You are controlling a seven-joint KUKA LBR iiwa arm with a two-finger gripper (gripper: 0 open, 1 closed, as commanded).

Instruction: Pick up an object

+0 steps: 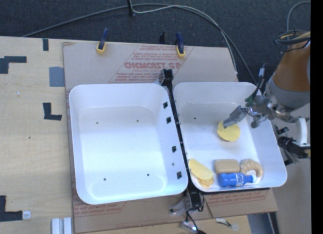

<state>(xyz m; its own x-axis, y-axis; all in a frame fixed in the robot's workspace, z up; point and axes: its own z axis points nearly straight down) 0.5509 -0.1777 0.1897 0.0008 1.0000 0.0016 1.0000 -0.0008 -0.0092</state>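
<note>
The right bin (202, 94) holds several small items. A round yellow piece (229, 132) lies near its middle. Along the front wall sit a yellow wedge (201, 172), a tan block (226, 166), a pale twisted pastry (252, 167) and a blue bottle (233, 179) lying on its side. My gripper (245, 120) hangs over the right side of this bin, open, with nothing between its fingers. Its left fingertip (231, 122) is at the upper edge of the round yellow piece.
The left bin (81, 127) stands beside the right one, split from it by a black clip strip (173, 132). Both rest on a cardboard sheet (146, 64) clamped at the back. Cables run across the dark floor behind.
</note>
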